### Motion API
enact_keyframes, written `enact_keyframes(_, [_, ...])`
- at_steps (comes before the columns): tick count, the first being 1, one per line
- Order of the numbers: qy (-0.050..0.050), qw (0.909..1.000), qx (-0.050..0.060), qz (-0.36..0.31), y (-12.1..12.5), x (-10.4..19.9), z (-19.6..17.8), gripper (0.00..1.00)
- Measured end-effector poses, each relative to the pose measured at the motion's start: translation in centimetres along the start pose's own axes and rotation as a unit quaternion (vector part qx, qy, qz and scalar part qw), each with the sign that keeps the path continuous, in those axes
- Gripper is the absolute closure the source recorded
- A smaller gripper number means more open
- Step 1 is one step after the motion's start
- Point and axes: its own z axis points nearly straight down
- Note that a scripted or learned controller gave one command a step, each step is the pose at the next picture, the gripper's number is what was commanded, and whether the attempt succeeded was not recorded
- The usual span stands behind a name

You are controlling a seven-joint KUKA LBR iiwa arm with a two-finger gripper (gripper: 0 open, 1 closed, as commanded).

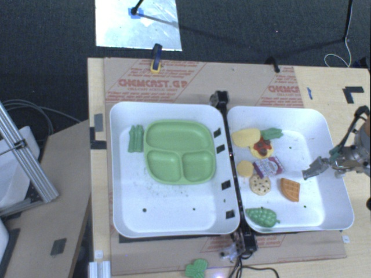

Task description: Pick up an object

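**Lighting and image quality, overhead camera**

Even, diffuse overhead light, fairly bright. White bins [174, 219] near clipping, with little surface detail. Shadows are soft and short, showing faintly under the green divided plate [178, 152]. Reflective sheet [138, 16] at top shows patchy glare. Dark floor is underexposed. Overall soft focus, visible compression noise; small food items lack fine texture. The gripper [317, 168] at right is slightly blurred.

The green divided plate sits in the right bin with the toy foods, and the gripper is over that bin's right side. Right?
Not quite. The camera view shows the green divided plate in the left bin; the toy foods and gripper are in the right bin.
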Motion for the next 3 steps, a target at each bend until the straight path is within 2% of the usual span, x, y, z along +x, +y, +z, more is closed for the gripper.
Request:
enact_keyframes(1, [0.001, 1.0000, 0.000, -0.002, 3.4, 2.4, 12.0, 0.00])
enact_keyframes(2, [0.000, 1.0000, -0.002, -0.001, 3.4, 2.2, 10.4, 1.00])
enact_keyframes(3, [0.000, 1.0000, -0.002, 0.000, 3.4, 2.2, 10.4, 0.00])
